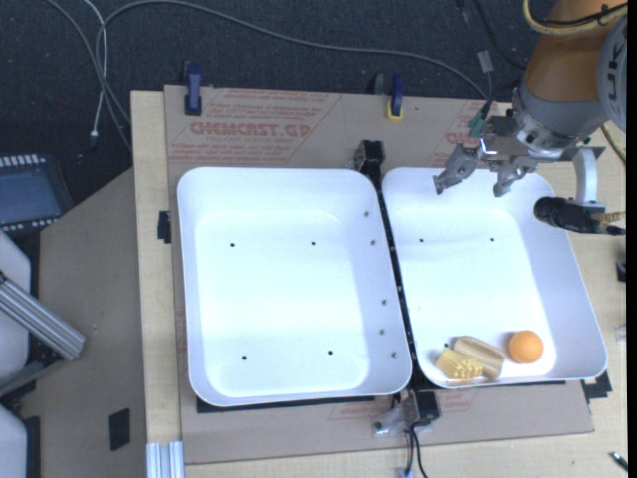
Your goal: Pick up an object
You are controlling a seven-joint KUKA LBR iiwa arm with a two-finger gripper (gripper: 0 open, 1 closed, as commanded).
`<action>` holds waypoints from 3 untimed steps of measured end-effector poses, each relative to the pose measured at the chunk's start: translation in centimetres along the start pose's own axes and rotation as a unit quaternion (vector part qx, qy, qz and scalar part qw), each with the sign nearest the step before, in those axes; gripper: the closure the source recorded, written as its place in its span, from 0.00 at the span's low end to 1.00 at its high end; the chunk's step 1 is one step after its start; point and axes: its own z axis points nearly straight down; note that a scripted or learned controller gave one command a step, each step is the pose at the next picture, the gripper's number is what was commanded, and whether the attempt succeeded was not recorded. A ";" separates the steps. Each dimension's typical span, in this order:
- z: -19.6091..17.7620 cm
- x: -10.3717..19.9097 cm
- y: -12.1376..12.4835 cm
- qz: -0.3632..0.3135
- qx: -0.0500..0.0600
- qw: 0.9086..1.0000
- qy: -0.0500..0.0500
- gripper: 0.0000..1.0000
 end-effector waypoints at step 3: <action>9.2 0.8 0.2 -0.001 -0.001 1.000 0.000 0.00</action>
